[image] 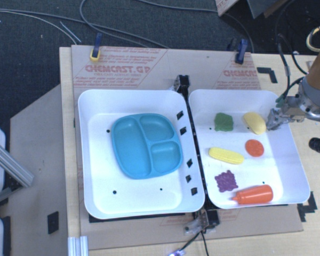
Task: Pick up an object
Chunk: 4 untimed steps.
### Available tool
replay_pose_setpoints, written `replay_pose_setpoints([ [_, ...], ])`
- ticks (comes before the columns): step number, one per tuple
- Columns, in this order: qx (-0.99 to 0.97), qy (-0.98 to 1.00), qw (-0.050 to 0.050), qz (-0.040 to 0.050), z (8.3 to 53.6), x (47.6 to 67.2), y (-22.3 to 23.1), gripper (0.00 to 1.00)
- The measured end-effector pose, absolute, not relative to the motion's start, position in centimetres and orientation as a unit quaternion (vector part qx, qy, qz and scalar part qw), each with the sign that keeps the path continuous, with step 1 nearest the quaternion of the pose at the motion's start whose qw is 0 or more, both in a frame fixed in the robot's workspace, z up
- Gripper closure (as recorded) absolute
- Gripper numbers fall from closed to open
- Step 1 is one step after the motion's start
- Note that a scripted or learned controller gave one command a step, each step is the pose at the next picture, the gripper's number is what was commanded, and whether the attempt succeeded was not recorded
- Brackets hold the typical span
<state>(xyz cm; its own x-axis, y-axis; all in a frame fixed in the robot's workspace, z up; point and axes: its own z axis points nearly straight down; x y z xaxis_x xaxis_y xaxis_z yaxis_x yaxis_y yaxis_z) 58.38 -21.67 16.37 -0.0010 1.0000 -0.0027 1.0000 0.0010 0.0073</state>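
**Op:** Beside the pale yellow, lemon-shaped plastic toy (255,122), on its right, sits my gripper (273,120), low over the right-hand white bin (297,164). Whether it's spread or pinched, I cannot tell.

**Desk:** Which step?

**Op:** I'd call it the approach; I see nothing held. Next, I reckon, it must centre over the lemon and come down around it.

**Desk:** Counts?

**Op:** Six toys, one of each. Left of the lemon, a green leafy lump (223,122); below it, a round orange-red fruit (254,148); lower left, a yellow corn cob (226,155) and a purple grape cluster (226,181); lowest, an orange carrot (254,194). Far left, one blue divided plastic plate (146,145) in the second white bin (96,191).
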Motion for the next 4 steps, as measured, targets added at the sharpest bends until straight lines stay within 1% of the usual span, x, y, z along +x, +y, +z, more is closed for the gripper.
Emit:
replay_pose_setpoints([
  [1,0.707,0.707,0.003,0.0015,22.5,57.8,-21.7,1.0],
  [2,0.707,0.707,0.001,0.0008,23.4,57.8,-21.7,1.0],
  [3,0.705,0.709,0.0,0.0009,23.0,59.5,-17.0,1.0],
  [4,0.705,0.71,0.0,0.0016,23.8,60.9,-11.8,1.0],
])
